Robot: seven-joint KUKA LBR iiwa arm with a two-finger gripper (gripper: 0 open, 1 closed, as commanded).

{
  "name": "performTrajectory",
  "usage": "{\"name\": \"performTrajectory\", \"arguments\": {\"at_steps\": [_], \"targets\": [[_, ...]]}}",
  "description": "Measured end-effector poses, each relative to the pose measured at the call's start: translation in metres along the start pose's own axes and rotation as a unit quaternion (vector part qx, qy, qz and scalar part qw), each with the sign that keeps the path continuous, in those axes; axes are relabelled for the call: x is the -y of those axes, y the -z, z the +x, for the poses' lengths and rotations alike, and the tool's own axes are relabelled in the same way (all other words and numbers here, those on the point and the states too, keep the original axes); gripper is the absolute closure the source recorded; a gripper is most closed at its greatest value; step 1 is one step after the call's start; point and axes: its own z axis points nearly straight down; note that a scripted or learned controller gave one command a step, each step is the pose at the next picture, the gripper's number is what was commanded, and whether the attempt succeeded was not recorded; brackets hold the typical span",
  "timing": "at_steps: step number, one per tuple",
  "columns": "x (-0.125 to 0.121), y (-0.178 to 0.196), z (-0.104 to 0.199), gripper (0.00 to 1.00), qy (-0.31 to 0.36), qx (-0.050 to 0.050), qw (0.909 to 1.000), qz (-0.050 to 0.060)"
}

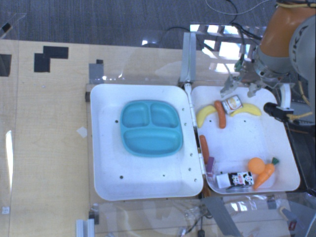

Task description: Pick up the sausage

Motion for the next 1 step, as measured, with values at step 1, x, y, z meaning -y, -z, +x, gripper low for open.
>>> {"name": "performTrajectory", "arguments": {"at_steps": [1], "targets": [[-0.0073,-0.1012,0.0028,0.0,0.032,0.001,0.9995,-0.002]]}}
